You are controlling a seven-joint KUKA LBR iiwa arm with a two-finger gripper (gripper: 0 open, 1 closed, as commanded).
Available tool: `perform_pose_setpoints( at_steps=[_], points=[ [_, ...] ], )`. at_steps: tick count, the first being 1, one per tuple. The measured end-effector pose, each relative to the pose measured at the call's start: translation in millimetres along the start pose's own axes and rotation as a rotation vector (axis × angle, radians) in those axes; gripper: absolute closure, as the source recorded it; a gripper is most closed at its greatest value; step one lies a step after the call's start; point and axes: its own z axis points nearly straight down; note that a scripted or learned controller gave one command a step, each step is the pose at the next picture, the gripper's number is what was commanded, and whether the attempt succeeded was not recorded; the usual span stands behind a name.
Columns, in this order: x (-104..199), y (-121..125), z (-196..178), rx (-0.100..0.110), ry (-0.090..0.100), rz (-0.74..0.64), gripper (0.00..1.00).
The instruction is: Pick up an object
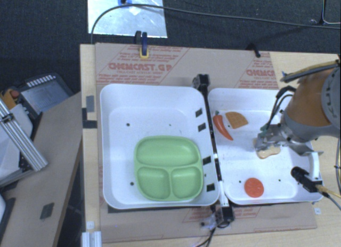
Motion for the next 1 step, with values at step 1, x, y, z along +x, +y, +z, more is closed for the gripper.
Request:
perform_pose_setpoints(
  at_steps=[1],
  points=[
    [1.4,-1.9,-44.2,0.011,0.009,-0.003,1.0]
  ],
)
